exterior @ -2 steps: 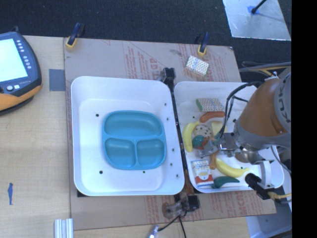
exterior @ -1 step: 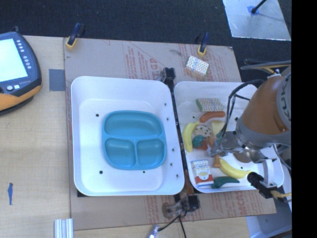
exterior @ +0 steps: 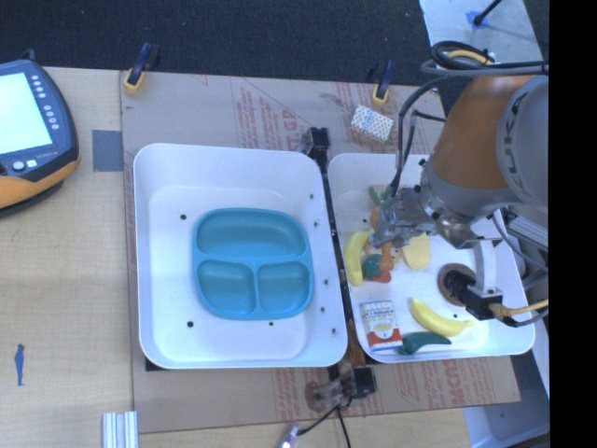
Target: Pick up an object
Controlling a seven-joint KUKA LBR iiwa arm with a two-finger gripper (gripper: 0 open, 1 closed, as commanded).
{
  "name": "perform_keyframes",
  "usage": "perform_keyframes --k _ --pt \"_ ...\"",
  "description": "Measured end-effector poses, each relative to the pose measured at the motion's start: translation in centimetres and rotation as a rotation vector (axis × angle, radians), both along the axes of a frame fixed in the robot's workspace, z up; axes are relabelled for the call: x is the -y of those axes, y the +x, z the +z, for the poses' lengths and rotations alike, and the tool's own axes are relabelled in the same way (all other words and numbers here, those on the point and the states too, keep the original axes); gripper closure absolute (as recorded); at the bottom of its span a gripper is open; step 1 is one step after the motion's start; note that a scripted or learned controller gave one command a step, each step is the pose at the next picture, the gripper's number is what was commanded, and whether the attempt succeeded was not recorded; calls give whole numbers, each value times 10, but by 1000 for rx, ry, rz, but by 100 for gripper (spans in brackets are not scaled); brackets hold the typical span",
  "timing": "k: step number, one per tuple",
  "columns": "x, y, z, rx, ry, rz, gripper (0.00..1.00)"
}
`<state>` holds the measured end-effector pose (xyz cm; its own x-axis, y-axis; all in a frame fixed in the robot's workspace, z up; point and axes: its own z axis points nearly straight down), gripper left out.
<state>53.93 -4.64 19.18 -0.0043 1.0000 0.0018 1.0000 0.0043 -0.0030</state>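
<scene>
My gripper point(exterior: 387, 234) hangs low over the middle of the right bin point(exterior: 504, 348), at the end of the grey and orange arm. Directly beneath it lies a small teal and orange toy point(exterior: 376, 268), partly covered by the gripper. A yellow curved piece point(exterior: 354, 256) lies just to the left, near the bin's left wall. A pale yellow block point(exterior: 417, 251) sits just to the right. Nearer the front are a banana point(exterior: 438, 318), a green pepper point(exterior: 424, 342), a small red and white carton point(exterior: 380, 321) and a brown ring point(exterior: 457, 283).
The left bin point(exterior: 159, 250) holds a blue divided plate point(exterior: 253, 261). A patterned block point(exterior: 372, 122) lies on the bench behind the right bin. A tablet point(exterior: 28, 129) rests at the far left. The arm and its cables cover the right bin's right side.
</scene>
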Motion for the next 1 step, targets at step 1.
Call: perform_keyframes --k 1 --pt "-50 11 32 -1 0 0 100"
